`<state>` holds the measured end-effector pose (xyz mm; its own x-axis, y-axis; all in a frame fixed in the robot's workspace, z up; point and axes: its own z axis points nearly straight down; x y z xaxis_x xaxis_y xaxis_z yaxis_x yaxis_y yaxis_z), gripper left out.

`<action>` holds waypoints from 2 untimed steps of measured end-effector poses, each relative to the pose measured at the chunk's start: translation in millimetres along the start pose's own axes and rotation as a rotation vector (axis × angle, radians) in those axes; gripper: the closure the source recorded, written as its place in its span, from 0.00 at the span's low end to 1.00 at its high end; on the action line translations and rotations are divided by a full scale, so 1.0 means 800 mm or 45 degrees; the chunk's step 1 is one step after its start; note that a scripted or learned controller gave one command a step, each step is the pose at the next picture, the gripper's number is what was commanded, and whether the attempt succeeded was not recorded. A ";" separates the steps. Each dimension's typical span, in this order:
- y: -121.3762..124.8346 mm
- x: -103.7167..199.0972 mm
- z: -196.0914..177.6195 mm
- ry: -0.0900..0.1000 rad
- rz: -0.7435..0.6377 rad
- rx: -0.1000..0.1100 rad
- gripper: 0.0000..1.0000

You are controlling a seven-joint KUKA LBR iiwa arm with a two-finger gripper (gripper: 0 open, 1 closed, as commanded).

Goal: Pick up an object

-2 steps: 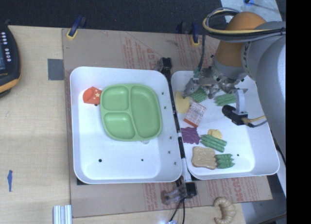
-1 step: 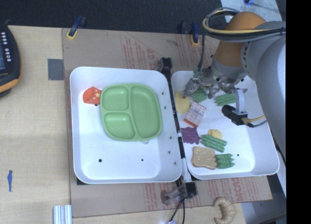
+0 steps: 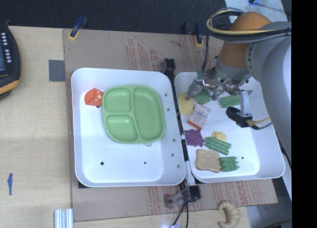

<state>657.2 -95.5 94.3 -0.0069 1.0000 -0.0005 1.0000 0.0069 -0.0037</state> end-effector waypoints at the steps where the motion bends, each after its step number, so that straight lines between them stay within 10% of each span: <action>1: 0.000 0.002 0.000 0.000 0.000 0.000 0.00; 2: -0.001 0.001 -0.014 0.001 -0.003 0.006 1.00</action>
<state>656.7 -94.6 105.1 -0.0090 1.0000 -0.0001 0.9999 0.0090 -0.0081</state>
